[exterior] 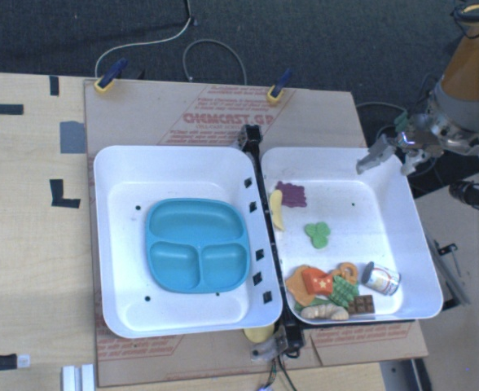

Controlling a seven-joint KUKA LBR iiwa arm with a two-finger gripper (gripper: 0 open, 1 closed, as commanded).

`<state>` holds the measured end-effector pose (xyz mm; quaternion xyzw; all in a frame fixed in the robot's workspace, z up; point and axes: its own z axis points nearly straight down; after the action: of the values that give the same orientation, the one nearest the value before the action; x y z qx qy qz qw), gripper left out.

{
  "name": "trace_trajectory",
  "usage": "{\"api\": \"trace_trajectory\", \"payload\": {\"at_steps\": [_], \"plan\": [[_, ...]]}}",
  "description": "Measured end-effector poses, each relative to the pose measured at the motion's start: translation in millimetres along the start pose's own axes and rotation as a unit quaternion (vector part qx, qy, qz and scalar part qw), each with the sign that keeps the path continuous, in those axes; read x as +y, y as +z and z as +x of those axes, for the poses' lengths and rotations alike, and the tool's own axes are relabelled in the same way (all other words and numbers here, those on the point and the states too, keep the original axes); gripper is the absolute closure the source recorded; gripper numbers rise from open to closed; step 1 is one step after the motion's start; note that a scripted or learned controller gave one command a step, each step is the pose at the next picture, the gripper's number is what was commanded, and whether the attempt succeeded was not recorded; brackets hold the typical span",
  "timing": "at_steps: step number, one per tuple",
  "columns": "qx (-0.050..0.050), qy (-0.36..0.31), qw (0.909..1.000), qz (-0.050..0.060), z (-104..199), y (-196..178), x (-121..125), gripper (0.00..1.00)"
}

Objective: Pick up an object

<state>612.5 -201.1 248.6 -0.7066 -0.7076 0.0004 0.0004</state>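
Observation:
My gripper (pixel 386 166) hangs over the far right rim of the right bin (pixel 402 218), its two fingers spread open with nothing between them. Toy food lies in that bin: a purple grape bunch (pixel 291 195), a yellow banana (pixel 276 211) against the left wall, and a green piece (pixel 318 234) in the middle. A heap in the near corner holds an orange and red piece (pixel 311 283), a pretzel (pixel 347 271), a small silver can (pixel 380 279), a chocolate square (pixel 362 305) and a bread piece (pixel 324 309). All of them lie well below and left of the gripper.
The left bin (pixel 117 218) holds a blue divided plate (pixel 197 244). A black divider with clips (pixel 260 218) runs between the bins. Both bins rest on a cardboard sheet (pixel 215 120) held by clamps at its far edge. A yellow object (pixel 257 332) peeks out under the near rim.

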Motion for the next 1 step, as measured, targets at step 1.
{"api": "trace_trajectory", "payload": {"at_steps": [1], "plan": [[0.003,0.0,1.0,0.007,50.9,95.2,-56.3,0.0]]}}
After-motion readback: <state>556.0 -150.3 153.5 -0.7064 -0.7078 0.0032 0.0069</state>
